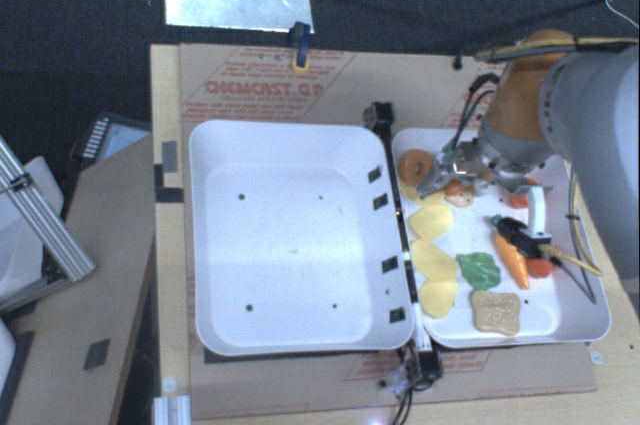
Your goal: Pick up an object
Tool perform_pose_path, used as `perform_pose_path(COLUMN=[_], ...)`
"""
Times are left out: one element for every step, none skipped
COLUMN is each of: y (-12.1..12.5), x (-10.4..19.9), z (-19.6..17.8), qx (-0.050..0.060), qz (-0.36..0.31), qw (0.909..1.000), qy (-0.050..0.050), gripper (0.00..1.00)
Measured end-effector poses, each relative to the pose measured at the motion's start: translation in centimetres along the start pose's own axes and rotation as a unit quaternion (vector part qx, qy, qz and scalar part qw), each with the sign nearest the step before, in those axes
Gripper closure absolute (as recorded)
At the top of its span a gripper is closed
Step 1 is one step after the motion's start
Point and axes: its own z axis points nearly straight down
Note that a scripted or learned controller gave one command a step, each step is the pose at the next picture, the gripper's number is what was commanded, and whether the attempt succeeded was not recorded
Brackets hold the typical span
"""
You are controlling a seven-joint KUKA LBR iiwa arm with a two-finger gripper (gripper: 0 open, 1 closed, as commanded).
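Note:
My gripper [446, 179] is low in the back of the right bin [580, 313], reaching in from the right. It hangs just right of a brown ring-shaped doughnut [414, 166] and over a small tan piece [460, 197]. Close in front of it lies a yellow chip [432, 221], with two more yellow chips [436, 278] along the bin's left wall. An orange carrot [511, 259], a green leaf [479, 268] and a slice of bread [496, 312] lie further forward. Nothing is visibly held.
The left bin [290, 243] sits beside the right one, with a black-clipped divider [393, 213] between them. A white piece [537, 208] and small red pieces [541, 268] lie at the right of the right bin. The grey arm [590, 113] covers that bin's back right corner.

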Motion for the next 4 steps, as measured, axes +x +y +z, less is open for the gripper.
perform_pose_path(y=[0.0,0.0,3.5,-0.3], x=[-0.2,-0.3,-1.8,1.4], z=[-1.3,-1.2,0.1,0.2], qx=[-0.002,-0.002,0.02,0.005], qz=[0.001,0.001,0.002,0.002], qw=[1.0,1.0,0.9998,1.0], qy=[-0.001,-0.001,0.007,0.0], gripper=[1.0,0.0,0.0,0.0])
